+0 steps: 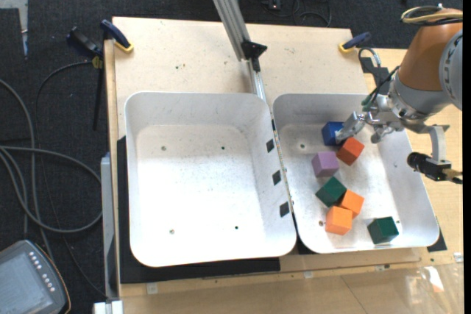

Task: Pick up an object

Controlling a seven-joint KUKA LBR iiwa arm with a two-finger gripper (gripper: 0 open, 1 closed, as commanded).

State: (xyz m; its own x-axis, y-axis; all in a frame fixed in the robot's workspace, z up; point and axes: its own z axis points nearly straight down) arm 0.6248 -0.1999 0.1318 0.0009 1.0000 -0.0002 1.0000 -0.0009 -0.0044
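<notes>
My claw hangs low over the far end of the right-hand white bin, its tips just beside the blue cube and red-orange cube, though I cannot tell how wide it gapes or whether it grips anything, and the matte, plain-faced purple cube sits nearby.
</notes>
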